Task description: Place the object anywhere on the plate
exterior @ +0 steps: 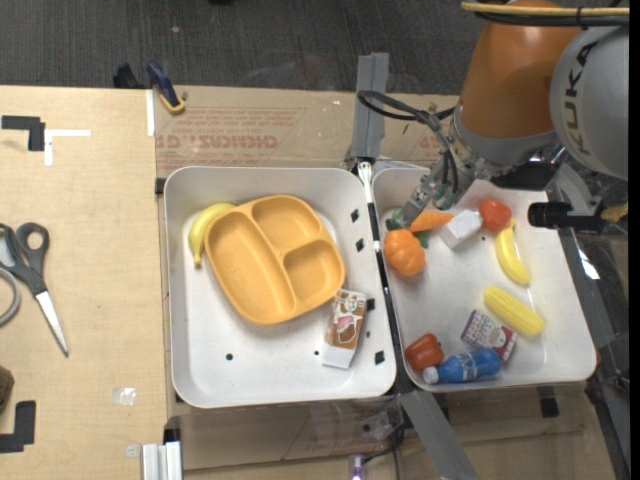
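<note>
camera view, bench from near edge back: blue bottle [468,367], pink packet [487,332] and corn cob [513,310] lay at the near side of the right bin [572,368]. snack packet [346,329] sat in the left bin [200,368], just beside the orange divided plate [272,258]; banana [203,228] behind its far-left rim. farther back, gripper [432,206] hung low over the carrot [432,221], near the small pumpkin [404,252]. jaw opening: cannot tell. judged step: picking, likely the carrot; nothing on the plate. next move needs a confirmed grasp, then lift across the bin wall. arm [520,68] reached in from the far right, wrist angled down-left.
</note>
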You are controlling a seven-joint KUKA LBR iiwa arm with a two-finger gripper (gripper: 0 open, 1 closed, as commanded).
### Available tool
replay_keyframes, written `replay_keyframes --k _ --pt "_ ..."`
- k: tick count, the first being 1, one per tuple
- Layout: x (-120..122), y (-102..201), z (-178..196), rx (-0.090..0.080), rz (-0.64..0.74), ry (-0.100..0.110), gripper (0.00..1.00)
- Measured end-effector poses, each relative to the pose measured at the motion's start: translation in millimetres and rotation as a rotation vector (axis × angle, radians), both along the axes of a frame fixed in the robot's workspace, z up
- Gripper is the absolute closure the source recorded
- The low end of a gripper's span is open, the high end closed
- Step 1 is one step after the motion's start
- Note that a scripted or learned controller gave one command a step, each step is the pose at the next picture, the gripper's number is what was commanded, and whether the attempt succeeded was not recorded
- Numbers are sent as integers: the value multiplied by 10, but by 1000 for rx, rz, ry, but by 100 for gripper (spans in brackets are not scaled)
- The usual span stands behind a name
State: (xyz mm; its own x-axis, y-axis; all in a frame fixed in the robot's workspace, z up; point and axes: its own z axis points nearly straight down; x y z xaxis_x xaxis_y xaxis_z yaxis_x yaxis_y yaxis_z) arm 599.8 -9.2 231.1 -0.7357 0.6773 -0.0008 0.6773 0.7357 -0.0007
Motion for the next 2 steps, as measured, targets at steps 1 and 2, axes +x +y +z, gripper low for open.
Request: replay_keyframes --k 1,2 --pt "-435 -192 736 0 214 -2 100" --pt "34 -787 401 0 -88 -2 100"
